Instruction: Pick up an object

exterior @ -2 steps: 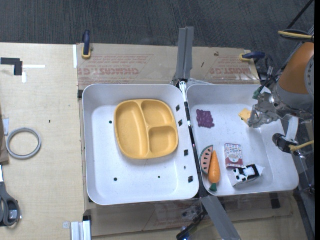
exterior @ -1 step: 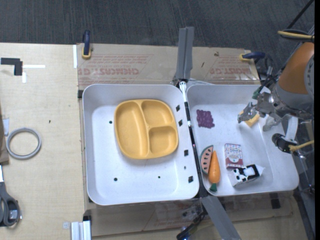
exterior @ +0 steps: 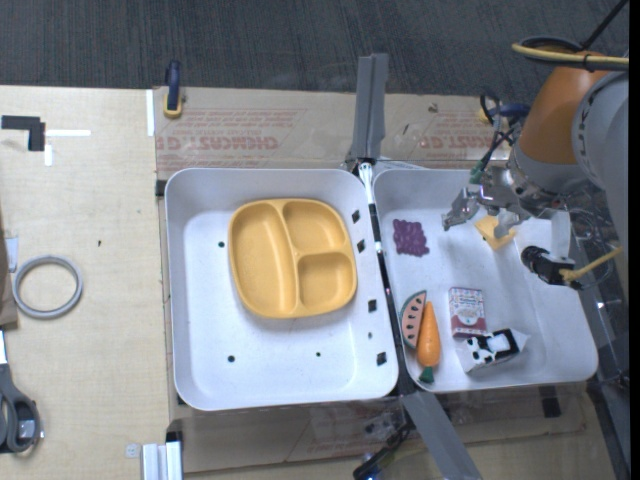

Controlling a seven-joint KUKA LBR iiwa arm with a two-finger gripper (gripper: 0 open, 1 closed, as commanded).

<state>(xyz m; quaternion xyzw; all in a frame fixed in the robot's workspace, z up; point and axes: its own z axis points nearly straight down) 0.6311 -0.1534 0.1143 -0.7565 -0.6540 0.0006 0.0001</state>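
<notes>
My gripper [exterior: 478, 212] hangs over the back of the right bin [exterior: 560, 373], just under the grey and orange arm. A small pale yellow wedge [exterior: 497, 231] shows right beside it, touching or partly under it. Purple grapes [exterior: 409, 236] lie to its left. Nearer the front of that bin are a watermelon slice [exterior: 412, 316], an orange carrot [exterior: 428, 336], a red and white packet [exterior: 466, 311] and a black and white carton [exterior: 493, 349].
A yellow divided plate [exterior: 293, 256] sits in the left bin [exterior: 172, 298]. On the wooden bench at the left lie a grey tape ring [exterior: 45, 286] and scissors [exterior: 15, 423]. Cables and a black fitting [exterior: 545, 264] hang by the arm.
</notes>
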